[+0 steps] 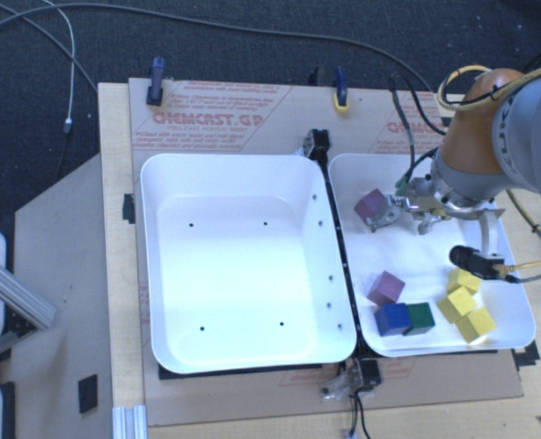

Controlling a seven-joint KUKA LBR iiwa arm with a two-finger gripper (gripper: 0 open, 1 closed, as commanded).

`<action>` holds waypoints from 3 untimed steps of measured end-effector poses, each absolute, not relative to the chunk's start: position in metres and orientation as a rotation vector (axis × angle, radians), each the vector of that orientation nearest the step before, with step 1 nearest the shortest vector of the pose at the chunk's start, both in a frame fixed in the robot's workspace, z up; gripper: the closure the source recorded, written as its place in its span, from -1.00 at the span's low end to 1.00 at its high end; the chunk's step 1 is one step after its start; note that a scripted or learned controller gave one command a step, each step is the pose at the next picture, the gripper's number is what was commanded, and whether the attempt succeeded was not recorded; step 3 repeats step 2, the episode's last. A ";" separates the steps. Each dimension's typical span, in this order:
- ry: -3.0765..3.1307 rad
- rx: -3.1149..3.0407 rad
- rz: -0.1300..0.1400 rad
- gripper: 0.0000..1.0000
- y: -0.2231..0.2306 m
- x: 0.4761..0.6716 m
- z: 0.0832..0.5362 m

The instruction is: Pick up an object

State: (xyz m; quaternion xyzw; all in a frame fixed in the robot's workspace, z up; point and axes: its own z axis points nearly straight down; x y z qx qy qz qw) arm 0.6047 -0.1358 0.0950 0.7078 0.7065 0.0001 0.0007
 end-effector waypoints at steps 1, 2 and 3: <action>2.221 2.220 0.001 1.00 -0.134 0.605 0.106; 2.221 2.221 0.001 -1.00 -0.134 0.605 0.105; 2.221 2.221 0.001 -1.00 -0.134 0.605 0.105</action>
